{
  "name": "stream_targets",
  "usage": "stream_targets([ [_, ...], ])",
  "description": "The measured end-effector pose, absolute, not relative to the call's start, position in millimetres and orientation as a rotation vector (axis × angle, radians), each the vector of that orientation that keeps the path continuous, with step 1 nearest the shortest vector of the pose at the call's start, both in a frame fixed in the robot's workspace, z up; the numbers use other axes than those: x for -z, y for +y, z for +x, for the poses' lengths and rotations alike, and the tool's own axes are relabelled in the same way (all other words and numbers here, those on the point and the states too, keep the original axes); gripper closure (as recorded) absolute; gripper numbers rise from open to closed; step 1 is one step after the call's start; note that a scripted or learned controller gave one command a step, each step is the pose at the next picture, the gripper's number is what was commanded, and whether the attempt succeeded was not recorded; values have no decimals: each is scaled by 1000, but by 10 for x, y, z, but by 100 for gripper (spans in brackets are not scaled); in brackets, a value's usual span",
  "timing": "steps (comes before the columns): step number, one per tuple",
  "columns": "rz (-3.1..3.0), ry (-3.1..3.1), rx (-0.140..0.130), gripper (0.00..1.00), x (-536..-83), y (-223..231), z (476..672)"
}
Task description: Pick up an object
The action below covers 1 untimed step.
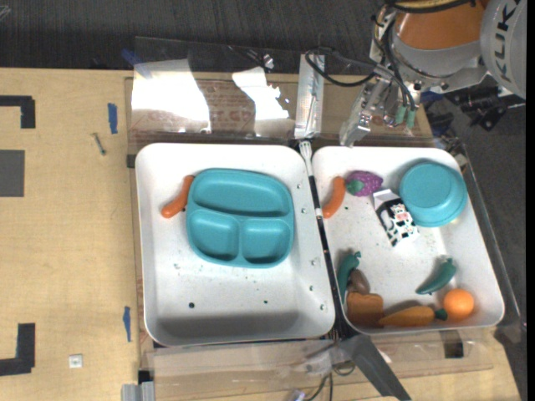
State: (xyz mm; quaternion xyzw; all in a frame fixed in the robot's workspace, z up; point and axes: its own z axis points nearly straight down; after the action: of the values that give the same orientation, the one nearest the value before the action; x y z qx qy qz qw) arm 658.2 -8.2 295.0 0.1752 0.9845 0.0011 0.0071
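My gripper [376,130] hangs above the far rim of the right bin [485,257], at the view's upper right, open with nothing between its fingers. Below it in that bin lie a purple grape bunch [364,181], an orange sausage [333,197] against the left wall, a teal bowl [430,192] and a black-and-white carton [396,220]. Along the near side are a green pepper [347,267], a brown piece [360,282], a carrot [410,315], an orange ball [458,303] and another green piece [438,276].
The left bin [159,291] holds a teal divided plate [241,215] and a second orange sausage [176,199] at its left side. A clear plastic sheet [209,98] lies behind the bins. Cables [334,69] trail near the wrist.
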Motion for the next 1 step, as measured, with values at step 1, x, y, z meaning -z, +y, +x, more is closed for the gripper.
stream_targets([
  [1, 564, 3092, -3, 100, -2347, 569, 6554],
])
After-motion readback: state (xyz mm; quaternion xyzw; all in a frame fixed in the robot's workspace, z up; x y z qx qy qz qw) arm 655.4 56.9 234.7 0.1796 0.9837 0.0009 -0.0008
